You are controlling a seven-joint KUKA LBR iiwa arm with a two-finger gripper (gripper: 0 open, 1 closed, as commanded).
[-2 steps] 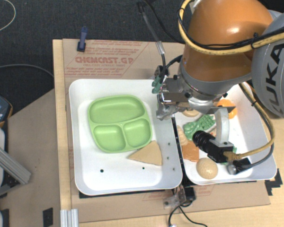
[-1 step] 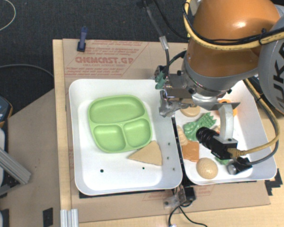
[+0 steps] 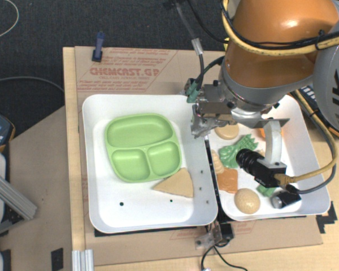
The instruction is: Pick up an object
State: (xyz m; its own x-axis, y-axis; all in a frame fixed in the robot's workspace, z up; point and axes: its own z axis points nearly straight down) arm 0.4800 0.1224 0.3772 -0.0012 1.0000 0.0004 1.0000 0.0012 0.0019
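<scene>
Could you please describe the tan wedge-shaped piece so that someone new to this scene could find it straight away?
Start at the left bin, which holds a green divided plate. Just off that plate's lower right corner, near the wall shared with the right bin, lies the tan wedge. It is the one flat, triangular, tan thing in that bin.
</scene>
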